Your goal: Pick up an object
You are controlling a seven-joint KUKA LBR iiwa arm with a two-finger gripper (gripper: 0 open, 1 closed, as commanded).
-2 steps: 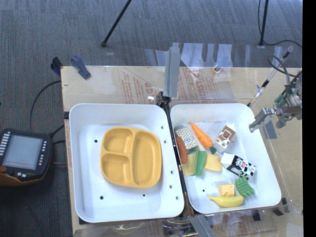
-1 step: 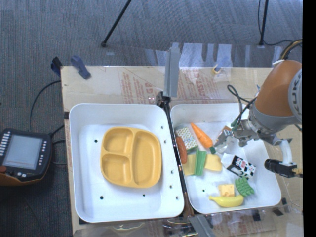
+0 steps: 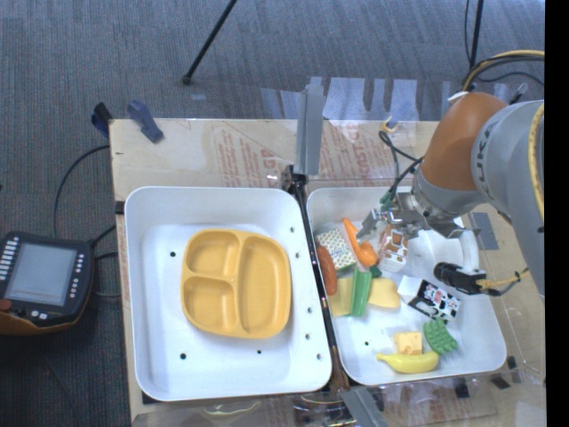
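two bins (image 3: 142, 238) sit on the counter (image 3: 213, 149): one yellow tray (image 3: 236, 283) in the left, one carrot (image 3: 360, 245), one banana (image 3: 409, 361) among toys in the right. pincer (image 3: 388, 223) hovers over the carrot, its spread unclear.

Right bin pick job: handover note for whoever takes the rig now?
Gripper: low over the upper part of the right white bin, beside the orange toy carrot; nothing seen held.
Things: toys all in the right bin, including the green toy stick, yellow toy banana and black-and-white card. The yellow divided plastic plate lies in the left white bin.
Done: no pick visible.
Left: grasp and lift one object.
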